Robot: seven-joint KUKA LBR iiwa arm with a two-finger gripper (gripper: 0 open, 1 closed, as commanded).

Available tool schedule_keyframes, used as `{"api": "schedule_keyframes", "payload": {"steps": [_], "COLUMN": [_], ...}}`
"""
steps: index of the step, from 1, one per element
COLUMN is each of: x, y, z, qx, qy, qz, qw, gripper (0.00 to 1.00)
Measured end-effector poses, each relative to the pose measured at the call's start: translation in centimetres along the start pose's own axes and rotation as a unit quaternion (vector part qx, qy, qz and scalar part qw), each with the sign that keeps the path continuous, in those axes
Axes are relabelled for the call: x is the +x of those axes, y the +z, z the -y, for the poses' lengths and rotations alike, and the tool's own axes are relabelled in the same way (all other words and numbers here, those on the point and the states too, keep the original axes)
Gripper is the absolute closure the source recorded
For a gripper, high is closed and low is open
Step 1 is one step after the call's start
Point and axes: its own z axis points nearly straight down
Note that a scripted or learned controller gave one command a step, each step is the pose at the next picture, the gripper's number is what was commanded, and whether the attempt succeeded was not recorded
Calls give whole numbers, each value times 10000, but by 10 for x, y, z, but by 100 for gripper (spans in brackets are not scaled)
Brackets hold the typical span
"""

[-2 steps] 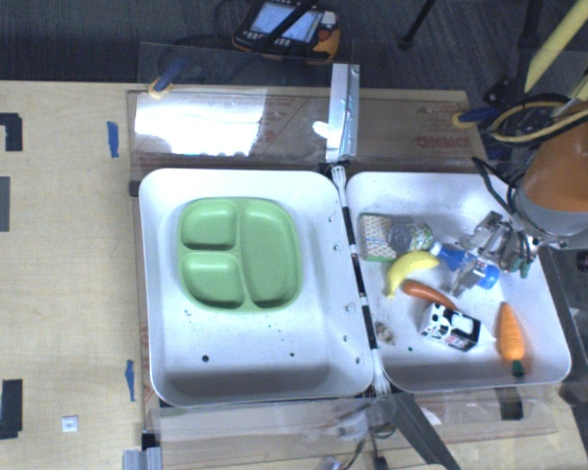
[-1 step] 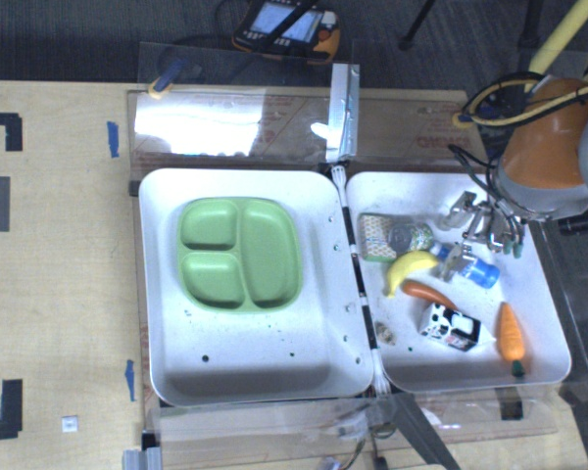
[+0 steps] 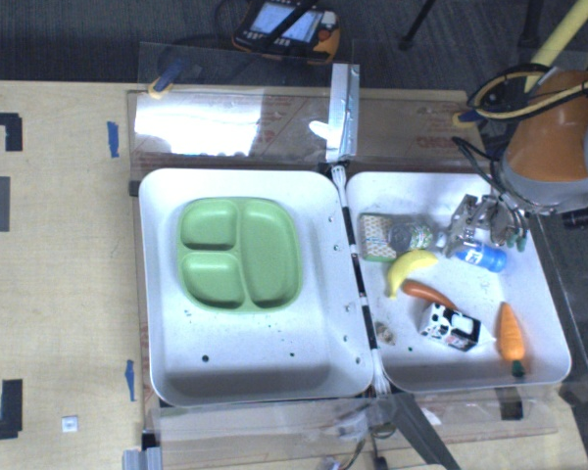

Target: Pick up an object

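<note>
Left bin (image 3: 167,360): holds one green divided plate (image 3: 240,253), three compartments, lying flat toward the bin's far side. A few dark specks on the white floor near the front edge.

Right bin (image 3: 544,360): several small items. A yellow banana (image 3: 410,267) lies near the middle, curved. Just in front of it, a red-orange sausage-shaped piece (image 3: 431,293), touching or nearly touching the banana. Nearer the front edge, a small black-and-white box (image 3: 450,328). An orange carrot (image 3: 511,334) with a dark stem end lies along the right wall, near the front right corner. Toward the far left of this bin, a patterned packet (image 3: 377,236) with a grey crumpled wrapper (image 3: 412,235) beside it. A blue-and-white bottle (image 3: 482,257) lies on its side toward the far right.

End effector (image 3: 482,221): low over the far right part of the right bin, right above the bottle. Metal parts crowd together there; cannot tell how far the fingers are apart, nor whether anything is between them. Grey arm (image 3: 554,155) with orange band enters from the right.

Bench (image 3: 49,262): pale wood, black tape marks and blue tape bits on the left part. A clear sheet (image 3: 225,120) stands behind the bins. On the dark floor beyond, a handheld control pad (image 3: 286,25) with lit screen.
</note>
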Motion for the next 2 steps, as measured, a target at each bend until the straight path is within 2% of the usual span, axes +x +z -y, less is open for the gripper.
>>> {"api": "schedule_keyframes", "payload": {"steps": [1, 2], "x": [0, -21], "y": [0, 14], "z": [0, -22], "qx": [1, 19], "qy": [-2, -513], "qz": [0, -81], "qw": [10000, 9986], "gripper": [0, 0]}}
